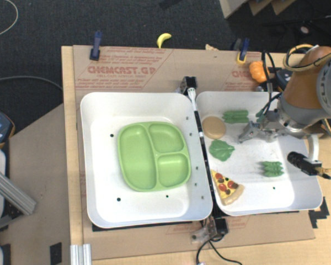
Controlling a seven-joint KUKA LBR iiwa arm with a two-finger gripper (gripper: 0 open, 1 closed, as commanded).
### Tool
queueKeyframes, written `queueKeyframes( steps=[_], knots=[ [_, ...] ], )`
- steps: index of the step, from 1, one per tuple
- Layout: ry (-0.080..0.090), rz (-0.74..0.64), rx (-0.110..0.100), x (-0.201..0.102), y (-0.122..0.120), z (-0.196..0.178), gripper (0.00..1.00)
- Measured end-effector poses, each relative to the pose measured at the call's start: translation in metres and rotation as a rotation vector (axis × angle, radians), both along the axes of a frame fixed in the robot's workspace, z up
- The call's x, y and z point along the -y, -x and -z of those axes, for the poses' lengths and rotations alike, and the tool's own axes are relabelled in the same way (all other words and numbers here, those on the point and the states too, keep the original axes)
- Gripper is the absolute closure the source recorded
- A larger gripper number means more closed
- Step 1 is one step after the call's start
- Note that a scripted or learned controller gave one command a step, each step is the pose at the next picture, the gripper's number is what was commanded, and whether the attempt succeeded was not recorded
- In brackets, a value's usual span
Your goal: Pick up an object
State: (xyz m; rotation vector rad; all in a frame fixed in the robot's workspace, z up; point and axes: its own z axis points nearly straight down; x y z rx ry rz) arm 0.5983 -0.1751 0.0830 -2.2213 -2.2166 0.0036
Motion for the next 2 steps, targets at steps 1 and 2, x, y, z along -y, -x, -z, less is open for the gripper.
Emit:
queueKeyframes(
  steps=[1,2],
  knots=[
    [-0.011,-0.005,0.006,0.044,0.016,-0.003,0.0],
    [-0.002,0.002,-0.001,0.049,0.115,-0.105,0.0]
  ],
)
